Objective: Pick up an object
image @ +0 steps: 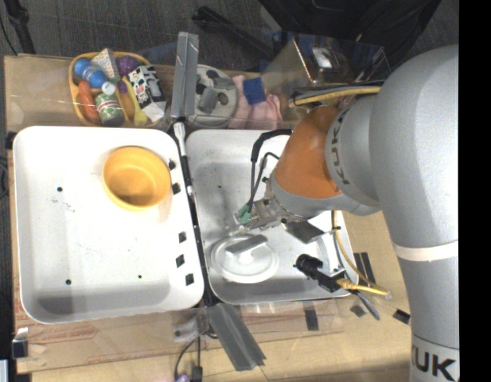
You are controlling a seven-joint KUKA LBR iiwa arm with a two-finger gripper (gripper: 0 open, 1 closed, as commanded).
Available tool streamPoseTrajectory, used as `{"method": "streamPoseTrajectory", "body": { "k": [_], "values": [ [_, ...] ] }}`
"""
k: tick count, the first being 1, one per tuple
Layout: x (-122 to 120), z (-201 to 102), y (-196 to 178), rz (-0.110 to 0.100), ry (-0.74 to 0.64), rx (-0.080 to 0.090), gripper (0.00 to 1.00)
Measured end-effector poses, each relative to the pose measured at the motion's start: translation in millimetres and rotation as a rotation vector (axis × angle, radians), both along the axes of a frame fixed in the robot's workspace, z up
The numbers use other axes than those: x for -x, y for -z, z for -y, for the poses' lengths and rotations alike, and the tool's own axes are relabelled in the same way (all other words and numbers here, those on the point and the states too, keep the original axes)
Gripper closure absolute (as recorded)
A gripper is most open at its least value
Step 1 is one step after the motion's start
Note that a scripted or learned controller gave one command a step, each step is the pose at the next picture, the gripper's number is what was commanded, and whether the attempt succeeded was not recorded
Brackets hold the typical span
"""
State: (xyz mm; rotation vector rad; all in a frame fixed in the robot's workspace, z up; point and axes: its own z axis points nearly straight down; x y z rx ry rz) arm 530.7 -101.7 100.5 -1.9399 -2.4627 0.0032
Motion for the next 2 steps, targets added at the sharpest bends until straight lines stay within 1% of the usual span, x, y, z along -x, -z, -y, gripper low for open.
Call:
{"method": "streamPoseTrajectory", "body": {
  "k": [1,2],
  "values": [
    [-27.0,-29.9,-90.9,0.002,0.314,0.003,1.00],
    [-26.8,-30.0,-90.7,0.002,0.314,0.003,0.00]
  ]
}}
